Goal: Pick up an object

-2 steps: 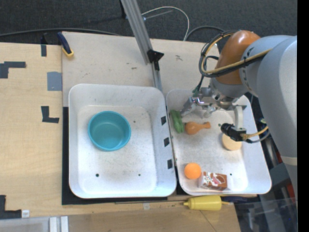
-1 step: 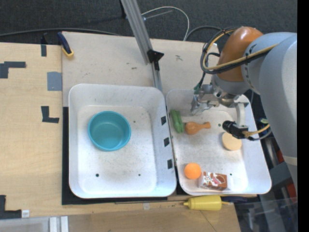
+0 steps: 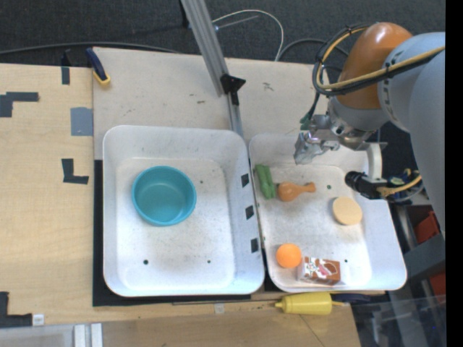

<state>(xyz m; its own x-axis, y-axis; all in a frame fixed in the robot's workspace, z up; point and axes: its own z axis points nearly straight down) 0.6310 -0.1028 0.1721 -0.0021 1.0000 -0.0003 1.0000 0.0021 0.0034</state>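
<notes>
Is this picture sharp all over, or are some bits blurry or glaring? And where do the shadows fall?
Camera view: lighting is soft and even, with no harsh glare on the white bins. The blue bowl and orange ball look reasonably crisp with faint shadows. The claw is small and smeared, its details hard to read. The orange band shows a mild sheen.

Right bin [image 3: 376, 266] holds a green piece [image 3: 265, 181] by its left wall; beside it a tan drumstick [image 3: 294, 191]; a pale disc [image 3: 347, 211] further right — orange ball [image 3: 289, 256] touching a red packet [image 3: 320, 270] near the front.
</notes>
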